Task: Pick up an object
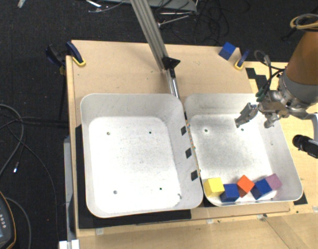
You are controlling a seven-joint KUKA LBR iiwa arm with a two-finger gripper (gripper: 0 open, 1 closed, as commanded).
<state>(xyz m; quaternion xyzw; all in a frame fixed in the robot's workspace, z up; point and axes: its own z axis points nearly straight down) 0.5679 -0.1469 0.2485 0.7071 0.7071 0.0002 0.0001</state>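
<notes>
Several small blocks lie in a row along the near edge of the right bin (pixel 226 139): a yellow block (pixel 214 185), a blue block (pixel 231 192), an orange block (pixel 245 184), another blue block (pixel 261 189) and a purple block (pixel 273 181). My gripper (pixel 257 117) hangs over the far right part of that bin, well behind the blocks. It is open, its two fingers spread apart, and nothing sits between them.
The left bin (pixel 130 154) lies beside the right one. A slanted metal pole (pixel 151 27) comes down to the gap between the bins at the back. A loose blue block (pixel 227 50) and clamps (pixel 75 55) sit on the bench's far edge.
</notes>
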